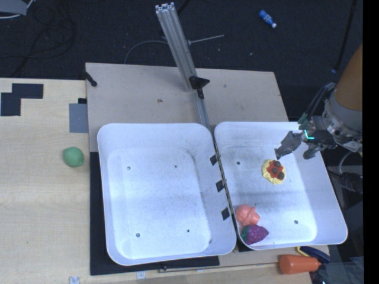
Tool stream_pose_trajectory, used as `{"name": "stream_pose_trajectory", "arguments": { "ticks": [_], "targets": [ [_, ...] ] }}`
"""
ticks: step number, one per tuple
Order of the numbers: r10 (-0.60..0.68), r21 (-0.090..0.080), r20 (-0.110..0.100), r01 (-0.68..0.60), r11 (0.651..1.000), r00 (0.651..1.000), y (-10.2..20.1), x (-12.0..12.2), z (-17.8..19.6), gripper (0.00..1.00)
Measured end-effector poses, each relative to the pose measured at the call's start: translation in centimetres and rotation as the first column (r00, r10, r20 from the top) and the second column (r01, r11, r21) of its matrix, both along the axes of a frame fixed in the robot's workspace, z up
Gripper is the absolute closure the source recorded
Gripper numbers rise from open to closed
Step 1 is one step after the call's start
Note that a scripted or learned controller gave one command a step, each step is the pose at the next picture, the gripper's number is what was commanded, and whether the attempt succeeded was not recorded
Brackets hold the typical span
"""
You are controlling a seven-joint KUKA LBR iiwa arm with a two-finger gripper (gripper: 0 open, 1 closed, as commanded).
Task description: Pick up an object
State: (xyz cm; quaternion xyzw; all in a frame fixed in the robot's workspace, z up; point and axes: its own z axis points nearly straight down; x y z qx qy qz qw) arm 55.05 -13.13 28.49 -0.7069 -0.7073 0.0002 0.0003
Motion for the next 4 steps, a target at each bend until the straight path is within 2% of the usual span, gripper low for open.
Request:
{"name": "stream_pose_trajectory", "arguments": {
  "ticks": [1,3,4],
  "targets": [
    [0.0,0.0,0.0,0.0,1.0,1.0,0.0,0.0,0.0,0.0],
    [0.0,0.0,-0.003,0.0,1.0,1.0,0.3,0.1,-8.6,0.0],
    [0.0,0.001,-0.005,0.0,1.0,1.0,0.8,0.2,-14.8,0.0]
  ]
}}
